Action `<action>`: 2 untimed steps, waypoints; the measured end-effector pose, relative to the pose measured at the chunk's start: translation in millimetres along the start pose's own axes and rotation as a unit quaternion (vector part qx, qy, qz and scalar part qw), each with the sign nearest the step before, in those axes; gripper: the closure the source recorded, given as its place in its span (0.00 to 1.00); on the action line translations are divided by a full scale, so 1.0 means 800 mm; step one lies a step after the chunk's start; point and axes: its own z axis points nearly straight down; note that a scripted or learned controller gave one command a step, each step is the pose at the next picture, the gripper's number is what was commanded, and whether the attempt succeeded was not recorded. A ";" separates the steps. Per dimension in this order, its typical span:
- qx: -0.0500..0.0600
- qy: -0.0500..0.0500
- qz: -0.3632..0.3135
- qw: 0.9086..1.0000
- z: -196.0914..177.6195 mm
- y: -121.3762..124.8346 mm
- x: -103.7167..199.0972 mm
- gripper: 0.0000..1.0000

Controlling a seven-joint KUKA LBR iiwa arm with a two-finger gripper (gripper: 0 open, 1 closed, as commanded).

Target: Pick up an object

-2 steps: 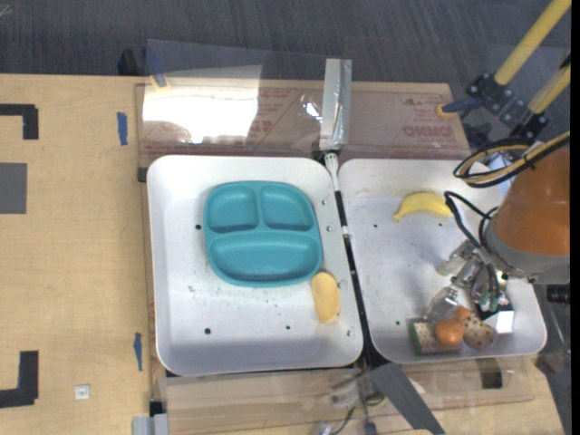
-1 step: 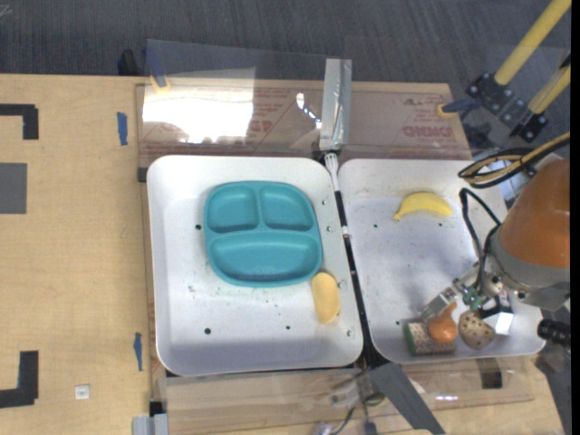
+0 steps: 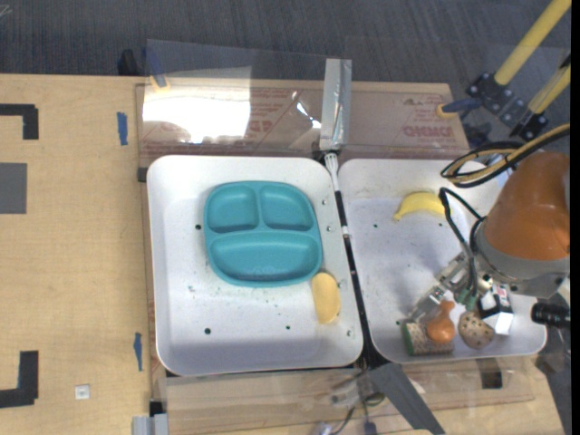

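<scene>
My gripper (image 3: 441, 295) hangs low over the front right part of the right bin (image 3: 381, 243), under the grey arm with its orange band (image 3: 535, 216). Just below it lies a cluster of small objects: an orange round piece (image 3: 440, 330), a green and brown piece (image 3: 416, 337), a speckled beige ball (image 3: 473, 331) and a small white item (image 3: 499, 321). The gripper is right above the orange piece; whether it touches it I cannot tell. A yellow banana (image 3: 419, 206) lies at the back of the same bin.
The left bin (image 3: 172, 243) holds a teal divided plate (image 3: 263, 232) and a pale yellow oval object (image 3: 326, 297) near the wall between the bins. Cables loop beside the arm at the right bin's far edge.
</scene>
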 end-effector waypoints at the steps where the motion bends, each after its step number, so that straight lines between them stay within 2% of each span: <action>1: -0.001 -0.001 0.062 0.998 0.001 0.001 0.002 0.00; 2: 0.000 -0.001 0.104 0.995 0.001 0.044 -0.020 0.00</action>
